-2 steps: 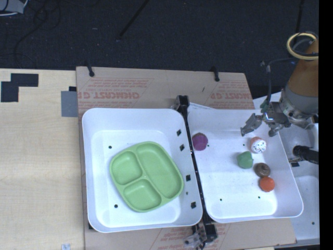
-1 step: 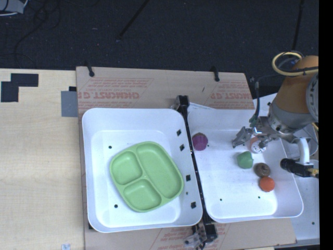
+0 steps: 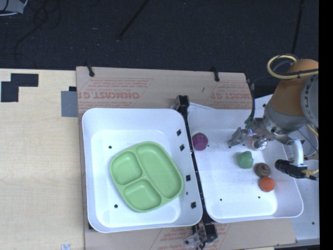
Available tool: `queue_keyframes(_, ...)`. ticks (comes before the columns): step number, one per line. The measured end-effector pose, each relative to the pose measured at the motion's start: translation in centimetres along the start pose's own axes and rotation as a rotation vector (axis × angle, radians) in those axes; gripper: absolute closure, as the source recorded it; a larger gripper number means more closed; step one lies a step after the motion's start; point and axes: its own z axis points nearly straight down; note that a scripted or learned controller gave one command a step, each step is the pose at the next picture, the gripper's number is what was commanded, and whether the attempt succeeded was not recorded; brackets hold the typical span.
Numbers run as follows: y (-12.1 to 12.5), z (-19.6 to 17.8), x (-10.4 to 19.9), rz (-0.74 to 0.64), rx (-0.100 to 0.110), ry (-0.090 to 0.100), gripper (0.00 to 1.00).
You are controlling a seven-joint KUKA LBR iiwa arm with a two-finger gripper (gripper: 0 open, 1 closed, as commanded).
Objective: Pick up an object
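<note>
Nearest to the camera, along the front of the right bin (image 3: 244, 212), the white floor is bare, and this gives open room for moving. A little further in lie three small things close together near the right wall: an orange ball (image 3: 267, 184), a brown round piece (image 3: 262, 169) just beyond it, and a green lump (image 3: 245, 159) beside that one, toward the middle of the bin. The green lump looks like the natural target, because it lies just in front of the claw (image 3: 247, 138) and slightly toward the camera. It is roundish, without a clear long axis, so the turning of the wrist probably matters little. The brown piece stands very near on its right side, and a finger coming down there could push it.

The claw hangs over the back part of the right bin, on the grey arm with its orange band (image 3: 291, 95). Its fingers seem spread and nothing is seen between them. A purple ball (image 3: 200, 141) rests apart, close to the divider between the bins, with free floor around it except on the divider side.

Across the divider, the left bin (image 3: 99, 139) holds a green divided plate (image 3: 146, 176), well apart from the claw. Both bins stand on the worktop (image 3: 36, 155).
</note>
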Motion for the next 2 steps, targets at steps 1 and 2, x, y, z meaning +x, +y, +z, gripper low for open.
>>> queue_keyframes(1,-0.3,-0.5,-0.2,0.001,0.009,-0.001,1.00)
queue_keyframes(2,-0.2,-4.8,0.0,0.004,0.004,-0.006,1.00)
